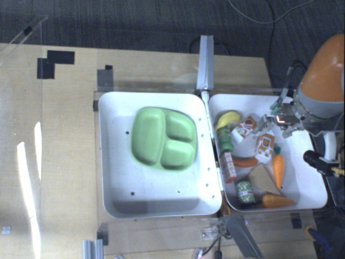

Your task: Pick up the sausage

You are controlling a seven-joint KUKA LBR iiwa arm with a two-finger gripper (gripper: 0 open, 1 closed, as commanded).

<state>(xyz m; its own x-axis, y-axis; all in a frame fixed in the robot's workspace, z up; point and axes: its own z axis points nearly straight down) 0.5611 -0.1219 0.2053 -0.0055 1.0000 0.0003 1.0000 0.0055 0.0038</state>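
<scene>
Sausage (246,162) lies in the right bin (318,198), a short reddish-orange link stretched left to right near the bin's middle. Just to its left sits a small bottle with a red label (228,167), and touching or nearly touching its near side is a tan wedge that looks like bread (262,179). An upright carrot (277,170) stands off its right end, and a white carton with orange print (264,146) sits just beyond its far side. A banana (228,118) and a green bottle (224,138) lie farther back along the left wall; a second carrot (277,201) and a small dark green can (244,191) rest by the near edge. The left bin (110,144) holds a green divided plate (163,138).

The gripper (280,117) hangs at the far right side of the right bin, below the arm's orange band (325,72), well apart from the sausage. Whether it is released or clenched cannot be told, and nothing is seen in its grasp.

Approach is the step in hand, I judge. To do it well, the arm should travel left and nearer until centred over the link, then turn so the grasp closes across its short width, from far side to near side. Crowding is the hazard: the carton and the wedge flank exactly those two sides, so the descent should be straight and aimed at the link's middle, away from bottle and carrot.
</scene>
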